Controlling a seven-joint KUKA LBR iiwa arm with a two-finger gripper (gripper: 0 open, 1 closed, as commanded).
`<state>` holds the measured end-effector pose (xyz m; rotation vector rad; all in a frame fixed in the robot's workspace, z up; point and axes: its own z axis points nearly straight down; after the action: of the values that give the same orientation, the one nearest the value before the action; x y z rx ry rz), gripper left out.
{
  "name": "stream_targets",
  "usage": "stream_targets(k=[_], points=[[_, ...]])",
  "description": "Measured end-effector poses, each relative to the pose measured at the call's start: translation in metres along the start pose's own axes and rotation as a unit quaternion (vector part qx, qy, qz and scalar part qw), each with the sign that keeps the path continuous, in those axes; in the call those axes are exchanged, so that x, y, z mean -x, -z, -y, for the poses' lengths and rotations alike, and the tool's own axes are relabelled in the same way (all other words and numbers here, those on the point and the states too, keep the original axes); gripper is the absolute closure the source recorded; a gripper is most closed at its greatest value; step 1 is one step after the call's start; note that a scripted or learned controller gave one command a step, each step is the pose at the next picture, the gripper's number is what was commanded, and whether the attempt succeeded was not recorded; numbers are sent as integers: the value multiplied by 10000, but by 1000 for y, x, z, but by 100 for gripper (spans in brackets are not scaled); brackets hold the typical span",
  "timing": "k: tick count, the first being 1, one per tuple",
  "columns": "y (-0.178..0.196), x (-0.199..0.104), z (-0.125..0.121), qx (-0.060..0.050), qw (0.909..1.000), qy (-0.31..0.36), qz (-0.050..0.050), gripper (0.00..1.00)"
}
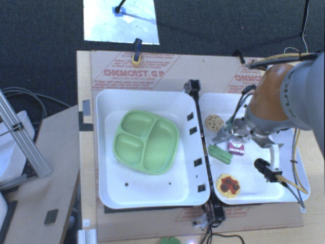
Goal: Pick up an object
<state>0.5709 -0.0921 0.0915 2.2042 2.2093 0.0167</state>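
Camera view shows the gripper (pixel 229 136) low in the right bin (pixel 289 189), just above a small pink box (pixel 235 148). I cannot tell its state. A green block (pixel 219 154) lies beside the box.

Single fixed camera above bench (pixel 167 67), slanted downward, both white bins in frame, arm (pixel 299 93) entering right

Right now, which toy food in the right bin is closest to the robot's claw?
The small pink-and-white toy, right under the gripper. The cookie, green piece and pizza sit farther away.
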Motion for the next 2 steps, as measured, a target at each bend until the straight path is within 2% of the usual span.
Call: stream_targets(k=[2], points=[[0,0,0,0,10000,0,0,0]])
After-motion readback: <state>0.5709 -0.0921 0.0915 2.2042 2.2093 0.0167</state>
